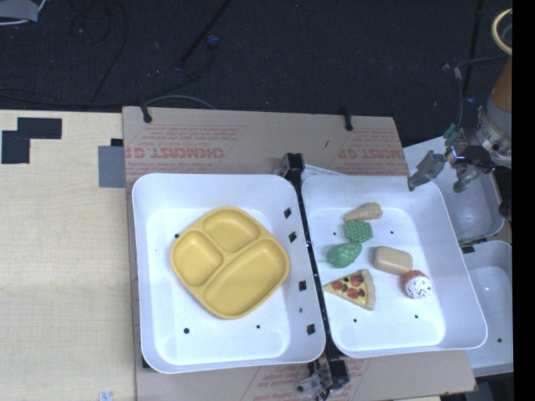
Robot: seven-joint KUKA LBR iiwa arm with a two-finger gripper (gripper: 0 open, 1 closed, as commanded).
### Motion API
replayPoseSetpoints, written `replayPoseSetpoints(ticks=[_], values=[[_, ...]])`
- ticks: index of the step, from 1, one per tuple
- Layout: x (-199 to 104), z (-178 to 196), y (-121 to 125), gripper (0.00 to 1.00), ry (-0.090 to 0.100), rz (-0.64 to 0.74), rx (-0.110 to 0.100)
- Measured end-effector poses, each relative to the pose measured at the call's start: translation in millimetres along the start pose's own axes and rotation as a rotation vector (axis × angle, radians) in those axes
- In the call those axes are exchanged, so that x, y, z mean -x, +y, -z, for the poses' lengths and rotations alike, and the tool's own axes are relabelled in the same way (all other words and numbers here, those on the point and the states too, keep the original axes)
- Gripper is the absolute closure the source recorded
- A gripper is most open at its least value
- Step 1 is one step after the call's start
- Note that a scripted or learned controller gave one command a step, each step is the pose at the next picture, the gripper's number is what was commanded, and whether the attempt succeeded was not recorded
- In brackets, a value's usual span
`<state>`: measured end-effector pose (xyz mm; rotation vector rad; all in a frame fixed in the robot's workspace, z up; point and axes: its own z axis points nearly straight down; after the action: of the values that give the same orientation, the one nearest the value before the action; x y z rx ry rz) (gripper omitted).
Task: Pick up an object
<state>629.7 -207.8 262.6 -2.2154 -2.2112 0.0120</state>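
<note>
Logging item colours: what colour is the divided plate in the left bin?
Yellow; the divided plate shows best in the camera view.

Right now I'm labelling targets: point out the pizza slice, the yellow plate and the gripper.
pizza slice (352,288), camera view, its topping.
yellow plate (231,261), camera view, its centre ridge.
gripper (440,172), camera view, between its fingers.

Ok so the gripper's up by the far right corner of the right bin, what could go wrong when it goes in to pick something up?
1. The toy food sits bunched together: the green piece touches the waffle-textured green one, so the gripper may nudge neighbours or catch two.
2. The pizza slice lies flat, so it may slip out.
3. The small round red-and-white piece might roll away when touched.
</note>
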Motion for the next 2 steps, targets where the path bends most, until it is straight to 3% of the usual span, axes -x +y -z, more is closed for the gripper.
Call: replayPoseSetpoints(ticks=[1, 2], values=[[0, 8, 2, 0.00, -0.003, 0.002, 0.013], [5, -47, -7, 0.00, -0.001, 0.002, 0.006]])
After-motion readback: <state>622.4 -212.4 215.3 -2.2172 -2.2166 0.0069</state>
